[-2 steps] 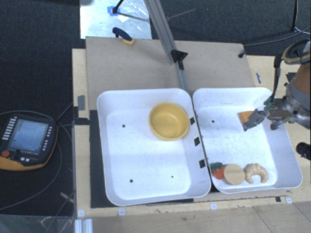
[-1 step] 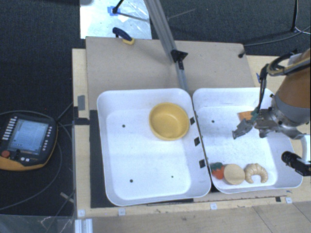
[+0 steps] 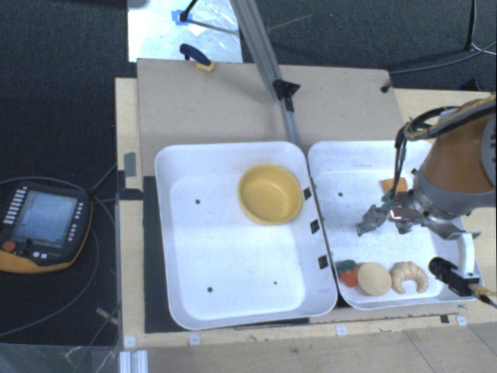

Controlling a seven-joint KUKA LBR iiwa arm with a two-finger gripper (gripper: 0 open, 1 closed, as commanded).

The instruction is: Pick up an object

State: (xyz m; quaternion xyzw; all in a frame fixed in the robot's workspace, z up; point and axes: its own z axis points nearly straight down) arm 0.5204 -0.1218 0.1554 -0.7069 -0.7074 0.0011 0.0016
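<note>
Nothing is lifted yet. The gripper (image 3: 378, 217) hangs over the right bin (image 3: 349, 162), fingers apart and bare. At its five o'clock along the near wall lie a croissant (image 3: 410, 277), a beige egg-shaped object (image 3: 373, 278) and a small red piece (image 3: 347, 270); the pick is all still to do.

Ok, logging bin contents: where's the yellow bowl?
The yellow bowl sits in the left bin, at its far right corner, beside the divide from the right bin.

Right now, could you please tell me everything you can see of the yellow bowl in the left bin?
The yellow bowl is round, plain and matte, plastic by the look of it. It stands upright with its opening facing up and nothing visible inside. It sits on the floor of the left bin, in the far right part near the wall shared with the right bin. Nothing else touches it.
</note>
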